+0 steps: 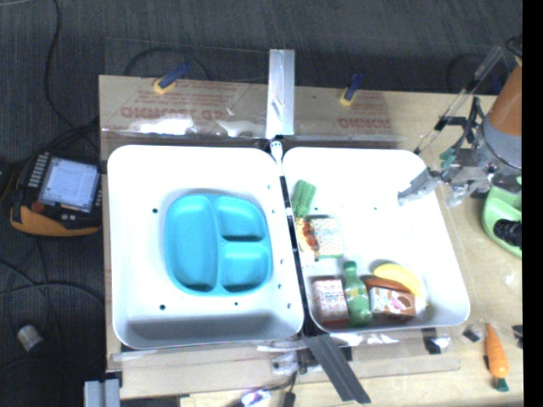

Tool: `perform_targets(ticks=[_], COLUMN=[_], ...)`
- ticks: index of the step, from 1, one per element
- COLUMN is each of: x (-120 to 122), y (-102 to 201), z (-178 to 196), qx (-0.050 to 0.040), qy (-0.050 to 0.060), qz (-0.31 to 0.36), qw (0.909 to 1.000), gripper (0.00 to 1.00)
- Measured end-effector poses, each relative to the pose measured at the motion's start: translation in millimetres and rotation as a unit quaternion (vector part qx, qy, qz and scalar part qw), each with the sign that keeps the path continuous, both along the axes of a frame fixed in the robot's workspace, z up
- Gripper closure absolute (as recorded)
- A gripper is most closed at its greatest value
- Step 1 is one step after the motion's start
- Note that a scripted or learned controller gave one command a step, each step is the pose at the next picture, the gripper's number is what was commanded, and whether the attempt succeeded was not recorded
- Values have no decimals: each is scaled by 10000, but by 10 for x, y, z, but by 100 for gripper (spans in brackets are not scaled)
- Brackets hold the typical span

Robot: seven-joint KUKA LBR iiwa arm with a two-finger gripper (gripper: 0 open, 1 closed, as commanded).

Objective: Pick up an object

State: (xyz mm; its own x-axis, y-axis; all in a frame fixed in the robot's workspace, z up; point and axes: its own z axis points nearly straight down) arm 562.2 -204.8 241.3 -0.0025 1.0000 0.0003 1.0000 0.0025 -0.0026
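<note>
The right bin (pixel 441 253) holds several items along its left and front sides. A green packet (pixel 303 195) lies at the back left, with a printed sachet (pixel 323 235) in front of it. Near the front wall lie a brown can (pixel 327 300), a green bottle (pixel 355 295), a yellow piece (pixel 397 275) and a red-brown pouch (pixel 393 301). My gripper (pixel 430 195) hangs over the bin's back right corner, well away from these items. Its two fingers are spread, and it is open with nothing between them.
The left bin (pixel 136 227) holds a blue divided tray (pixel 219 241). A metal post (pixel 281 91) stands behind the wall between the bins. A green object (pixel 506 217) and an orange-handled tool (pixel 496 360) lie on the bench to the right. A handheld screen (pixel 61 192) sits far left.
</note>
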Motion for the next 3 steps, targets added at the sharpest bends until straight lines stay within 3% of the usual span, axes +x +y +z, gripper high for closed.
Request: perform_targets(ticks=[1, 2, 3], x=[0, -373, -632], y=[0, 525, 592], z=[0, -872, -627], qx=[0, 6, 3], qy=[0, 11, 13], qz=[0, -110, -1066], qw=[10000, 9999, 9943], gripper=[0, 0, 0])
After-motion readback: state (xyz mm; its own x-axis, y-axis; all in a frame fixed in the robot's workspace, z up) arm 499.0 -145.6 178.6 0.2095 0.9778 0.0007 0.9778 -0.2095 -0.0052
